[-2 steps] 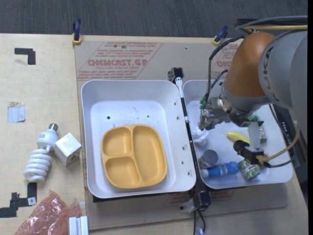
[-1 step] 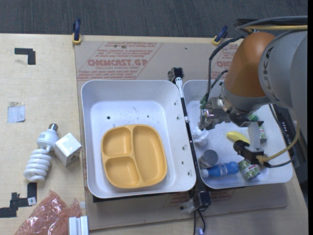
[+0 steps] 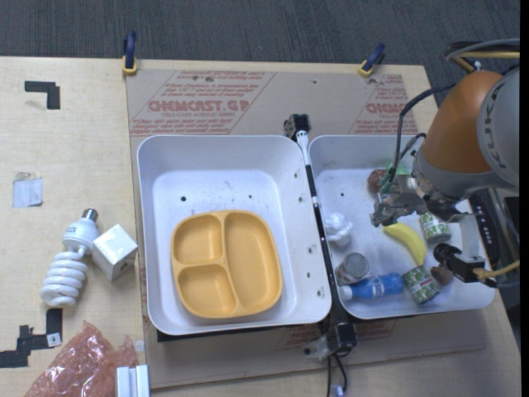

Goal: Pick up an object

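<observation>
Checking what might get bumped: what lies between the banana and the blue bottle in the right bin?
In the camera view, bare white bin floor separates the banana from the blue bottle; the silver can sits just left of that gap.

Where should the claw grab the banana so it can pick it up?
Probably across the middle of the banana, coming straight down from above. It lies flat in the right bin, curved and slanting, and its middle looks narrow enough to fit between the fingers. Its lower end sits close to a small patterned can, so the middle gives more room.
</observation>
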